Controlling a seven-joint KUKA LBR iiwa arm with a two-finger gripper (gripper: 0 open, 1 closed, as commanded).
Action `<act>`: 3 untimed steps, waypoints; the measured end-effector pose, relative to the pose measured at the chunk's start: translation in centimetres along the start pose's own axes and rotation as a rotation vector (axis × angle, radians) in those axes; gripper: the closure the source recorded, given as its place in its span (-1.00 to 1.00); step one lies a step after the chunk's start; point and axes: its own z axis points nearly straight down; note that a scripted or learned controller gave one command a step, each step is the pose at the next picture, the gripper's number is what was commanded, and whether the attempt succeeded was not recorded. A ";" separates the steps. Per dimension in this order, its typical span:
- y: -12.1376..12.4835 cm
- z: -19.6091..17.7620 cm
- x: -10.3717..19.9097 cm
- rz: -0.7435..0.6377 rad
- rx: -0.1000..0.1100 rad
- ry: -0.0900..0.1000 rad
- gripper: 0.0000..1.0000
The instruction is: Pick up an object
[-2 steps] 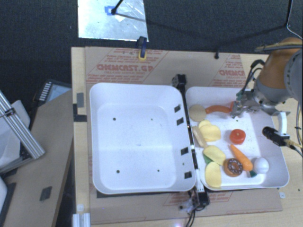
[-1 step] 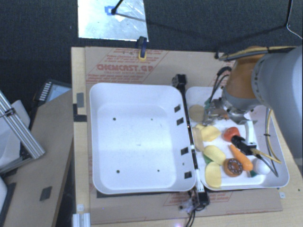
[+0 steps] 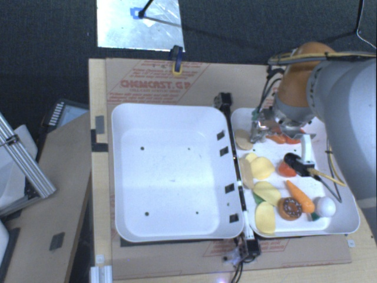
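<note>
red piece [image 3: 283,139] — just beside tool [image 3: 257,135]

A brown cardboard sheet [image 3: 153,78] with red print lies under the bins; a blue-and-yellow clamp [image 3: 176,59] grips its far edge — beyond it, a shiny metal plate [image 3: 138,16].

The grey arm [image 3: 344,117] ran off the right edge, and its bulk hid the far right corner of the right bin [image 3: 353,220]. The claw [image 3: 259,131] sat low among the toy food, its tips too small and blurred to read. A reddish item [image 3: 283,138] lay partly covered beneath the wrist. At the left edge, a metal rail [image 3: 23,164] and a dark device [image 3: 59,114] were cut off.
</note>
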 end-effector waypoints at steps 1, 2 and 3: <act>2.1 -20.8 -0.6 0.000 -0.012 -0.002 1.00; 0.9 -27.9 9.1 -0.008 -0.004 0.004 1.00; -3.0 -45.3 11.7 -0.003 -0.015 0.003 1.00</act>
